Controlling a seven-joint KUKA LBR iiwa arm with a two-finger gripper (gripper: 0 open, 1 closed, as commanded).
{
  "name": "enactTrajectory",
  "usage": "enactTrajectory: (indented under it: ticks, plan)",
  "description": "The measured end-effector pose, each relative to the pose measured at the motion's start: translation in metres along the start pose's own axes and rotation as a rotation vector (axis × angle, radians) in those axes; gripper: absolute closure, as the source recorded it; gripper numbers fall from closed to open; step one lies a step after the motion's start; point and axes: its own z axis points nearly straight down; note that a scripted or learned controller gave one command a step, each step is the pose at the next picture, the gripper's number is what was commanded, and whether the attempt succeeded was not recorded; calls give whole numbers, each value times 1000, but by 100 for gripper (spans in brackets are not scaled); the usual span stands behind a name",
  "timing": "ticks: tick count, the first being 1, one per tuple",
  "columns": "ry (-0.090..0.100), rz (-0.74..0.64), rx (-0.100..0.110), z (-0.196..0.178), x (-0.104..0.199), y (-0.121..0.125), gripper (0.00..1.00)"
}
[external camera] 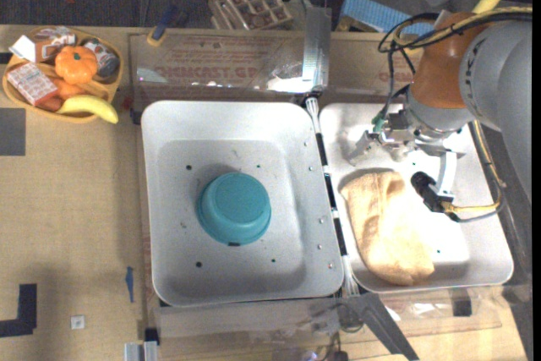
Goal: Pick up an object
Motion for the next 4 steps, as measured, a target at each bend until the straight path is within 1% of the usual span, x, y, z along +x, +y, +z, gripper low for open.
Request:
enactTrajectory:
  ticks: [1,2,3,4]
  plan:
    - [-1,3,-7,-12,-2,2,100]
    - [-1,4,-6,-12,-2,1,0]
    - [0,87,0,0,-6,7,0]
    - [2,-59,-1,-1,1,-75,0]
